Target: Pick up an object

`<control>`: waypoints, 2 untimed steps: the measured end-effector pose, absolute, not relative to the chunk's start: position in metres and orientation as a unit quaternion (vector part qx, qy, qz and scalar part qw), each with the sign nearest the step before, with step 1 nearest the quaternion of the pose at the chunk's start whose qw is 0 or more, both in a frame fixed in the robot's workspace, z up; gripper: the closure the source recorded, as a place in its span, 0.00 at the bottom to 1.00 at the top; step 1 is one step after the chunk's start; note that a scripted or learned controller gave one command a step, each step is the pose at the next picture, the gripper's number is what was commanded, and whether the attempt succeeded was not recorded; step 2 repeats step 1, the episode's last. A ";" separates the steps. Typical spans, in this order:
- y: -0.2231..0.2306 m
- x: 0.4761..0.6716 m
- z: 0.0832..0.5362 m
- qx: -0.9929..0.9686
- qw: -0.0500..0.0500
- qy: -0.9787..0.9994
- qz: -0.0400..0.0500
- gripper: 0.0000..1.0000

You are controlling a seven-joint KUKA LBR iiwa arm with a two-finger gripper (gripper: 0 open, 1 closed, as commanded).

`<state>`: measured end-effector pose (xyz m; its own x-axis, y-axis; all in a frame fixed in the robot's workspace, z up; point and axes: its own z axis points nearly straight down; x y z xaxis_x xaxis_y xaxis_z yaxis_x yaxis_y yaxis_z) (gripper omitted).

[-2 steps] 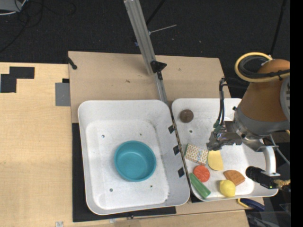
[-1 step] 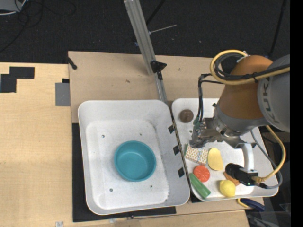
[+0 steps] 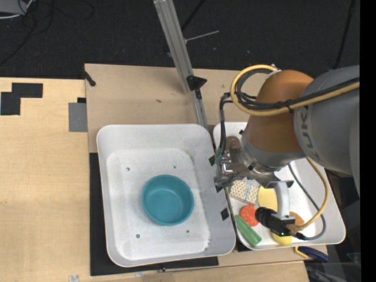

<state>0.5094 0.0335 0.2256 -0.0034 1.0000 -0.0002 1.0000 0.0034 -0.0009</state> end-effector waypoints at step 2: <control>0.081 0.509 0.217 -0.706 0.001 -0.708 0.000 1.00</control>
